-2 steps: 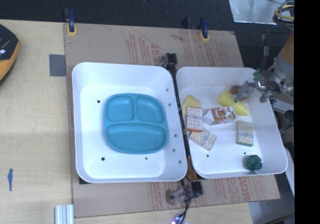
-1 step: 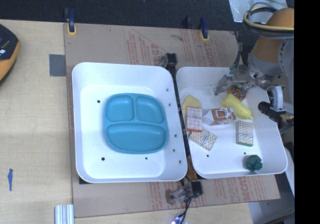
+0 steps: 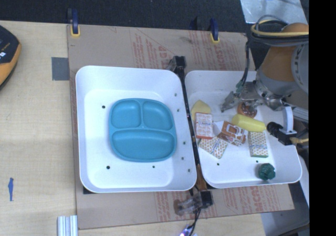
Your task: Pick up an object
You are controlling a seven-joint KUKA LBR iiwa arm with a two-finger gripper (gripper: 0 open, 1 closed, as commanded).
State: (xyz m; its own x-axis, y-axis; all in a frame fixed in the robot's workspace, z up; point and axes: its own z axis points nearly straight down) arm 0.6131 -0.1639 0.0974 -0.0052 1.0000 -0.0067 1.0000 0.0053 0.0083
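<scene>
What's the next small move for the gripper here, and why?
Probably lower a little and close on the small reddish item. The gripper sits over the right bin with that item right under its fingers, apart from the yellow piece and the packets. Nothing shows between the fingers yet.

Two white bins (image 3: 84, 124) sit on brown cardboard (image 3: 131, 45) printed with faded red lettering. The left bin holds a light blue sectioned plate (image 3: 142, 129). In the right bin (image 3: 294, 174) lie a yellow piece (image 3: 201, 106), a yellow tube (image 3: 249, 123), red-and-white patterned packets (image 3: 203, 125) and, at lower right, a dark green lump (image 3: 266, 172) (teal-tinged). The arm (image 3: 281, 56) at upper right is grey and orange.
</scene>
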